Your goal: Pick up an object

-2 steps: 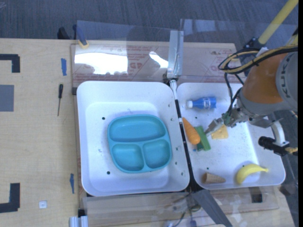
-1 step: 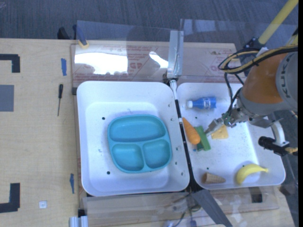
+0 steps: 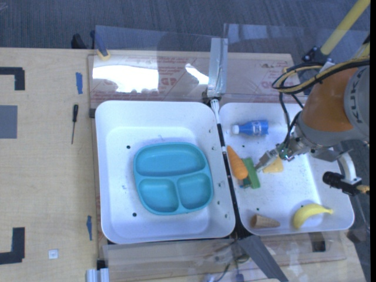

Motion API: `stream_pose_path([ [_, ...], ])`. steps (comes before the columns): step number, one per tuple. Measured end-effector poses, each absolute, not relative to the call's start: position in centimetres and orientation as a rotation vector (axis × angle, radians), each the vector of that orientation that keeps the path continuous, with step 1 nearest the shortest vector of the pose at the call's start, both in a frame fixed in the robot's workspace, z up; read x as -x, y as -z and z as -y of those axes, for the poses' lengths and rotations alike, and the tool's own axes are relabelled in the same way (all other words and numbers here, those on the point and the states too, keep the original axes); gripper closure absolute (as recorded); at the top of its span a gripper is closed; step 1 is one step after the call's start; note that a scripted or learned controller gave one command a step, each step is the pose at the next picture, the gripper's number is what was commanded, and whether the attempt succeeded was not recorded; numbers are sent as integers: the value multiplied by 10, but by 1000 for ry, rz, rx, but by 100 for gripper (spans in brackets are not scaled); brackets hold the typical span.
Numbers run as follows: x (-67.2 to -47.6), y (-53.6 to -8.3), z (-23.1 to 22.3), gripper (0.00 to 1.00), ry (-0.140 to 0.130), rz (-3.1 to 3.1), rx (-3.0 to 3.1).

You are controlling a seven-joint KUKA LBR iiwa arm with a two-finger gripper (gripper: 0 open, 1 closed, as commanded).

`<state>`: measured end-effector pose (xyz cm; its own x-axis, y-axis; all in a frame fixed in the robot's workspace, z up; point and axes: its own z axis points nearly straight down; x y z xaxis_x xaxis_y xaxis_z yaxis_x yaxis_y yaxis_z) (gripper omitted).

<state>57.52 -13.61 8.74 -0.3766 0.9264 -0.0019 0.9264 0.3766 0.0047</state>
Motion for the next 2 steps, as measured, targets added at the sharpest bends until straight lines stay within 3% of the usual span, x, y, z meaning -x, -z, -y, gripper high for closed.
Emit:
stream_pose_path([
  [1, -577, -100, 137, 100, -9, -2596, -1750],
  [2, -571, -88, 99, 100, -5, -2580, -1780],
])
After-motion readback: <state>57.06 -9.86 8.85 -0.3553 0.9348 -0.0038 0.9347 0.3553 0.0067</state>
